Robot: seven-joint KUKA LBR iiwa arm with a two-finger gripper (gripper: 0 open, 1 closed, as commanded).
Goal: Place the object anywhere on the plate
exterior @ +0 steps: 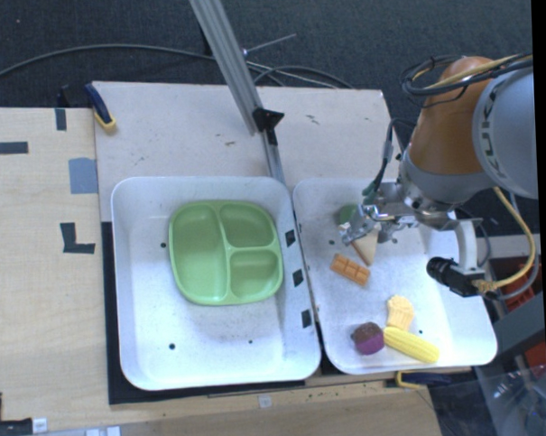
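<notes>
Over the right bin [459,344], close to its far edge and towards the wall shared with the left bin [139,354], the gripper [367,225] is seen lowered among the toy foods, the grey arm with its orange band reaching in from the right. A pale wedge-shaped piece [365,247] is found directly beneath the claw, apparently touching it, and a small green item [347,215] is glimpsed just beside it on the far side; whether the claw is released or clenched cannot be told, and nothing can be confirmed as gripped. The wedge is judged to be the object being tried for, since the claw is set right over it. Nearer the middle of that bin an orange waffle-like piece [351,270] is left lying, and towards the near edge a purple item [368,338], a yellow corn cob [410,344] and a pale yellow piece [400,312] are bunched together, the cob touching both. The green divided plate [226,252] is laid flat in the left bin, towards its far right corner, its three compartments bare, presumably kept close to the shared wall so the carry across is short. No brand, label or legible writing is made out anywhere; only dark tape marks are noted on the bench [40,268] at the left.
</notes>
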